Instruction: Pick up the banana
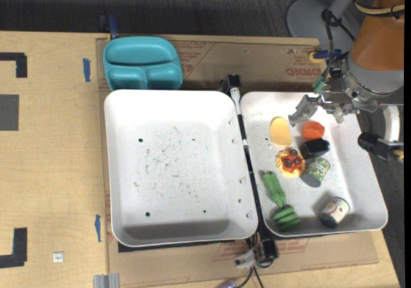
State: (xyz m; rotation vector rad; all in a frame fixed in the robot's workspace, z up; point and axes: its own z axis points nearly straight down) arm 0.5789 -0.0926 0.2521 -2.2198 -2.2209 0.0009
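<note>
Above the right bin's (366, 181) far edge, the gripper (307, 108) hangs open and empty. Approach step; next, descend onto the banana (280, 131) just left.

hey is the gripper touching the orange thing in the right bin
Cannot tell. In the camera view the gripper hangs just above and left of the orange thing, and from this slant any gap between them is hidden.

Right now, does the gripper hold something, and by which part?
Nothing is held: the gripper hangs open above the right bin, apart from the banana.
</note>
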